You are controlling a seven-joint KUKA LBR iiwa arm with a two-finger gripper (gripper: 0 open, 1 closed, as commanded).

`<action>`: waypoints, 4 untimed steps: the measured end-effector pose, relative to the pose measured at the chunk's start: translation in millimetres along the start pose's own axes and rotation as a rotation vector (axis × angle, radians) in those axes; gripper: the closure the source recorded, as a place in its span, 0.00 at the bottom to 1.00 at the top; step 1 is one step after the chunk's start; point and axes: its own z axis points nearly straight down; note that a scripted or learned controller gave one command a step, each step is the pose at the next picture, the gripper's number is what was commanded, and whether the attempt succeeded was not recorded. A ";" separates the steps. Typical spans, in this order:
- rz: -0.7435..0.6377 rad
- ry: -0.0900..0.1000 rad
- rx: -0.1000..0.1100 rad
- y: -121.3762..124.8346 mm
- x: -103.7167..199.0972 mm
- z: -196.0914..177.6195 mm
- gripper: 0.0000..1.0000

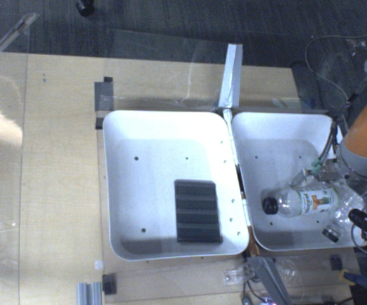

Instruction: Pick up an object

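A clear plastic bottle (301,203) with a black cap and an orange and green label lies on its side in the right bin (266,138), cap pointing left. My gripper (337,203) is down at the bottle's base end, on the right side of that bin, under the orange band of the arm (366,132). The gripper's parts blend with the clear bottle there, so I cannot make out any hold on it. A black ribbed rectangular block (197,211) lies flat in the left bin (126,170), near its front right.
The two bins touch along a shared middle wall (237,176). A metal bar (230,78) stands behind that joint. Cables and wiring crowd the right edge by the arm. Wooden bench surface stretches to the left of the bins.
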 end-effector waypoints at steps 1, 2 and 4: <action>-0.152 -0.001 -0.005 -13.3 1.6 -0.8 0.00; -0.271 -0.002 -0.011 -34.4 3.9 -1.7 0.00; -0.344 -0.002 -0.002 12.9 -0.3 -0.2 0.00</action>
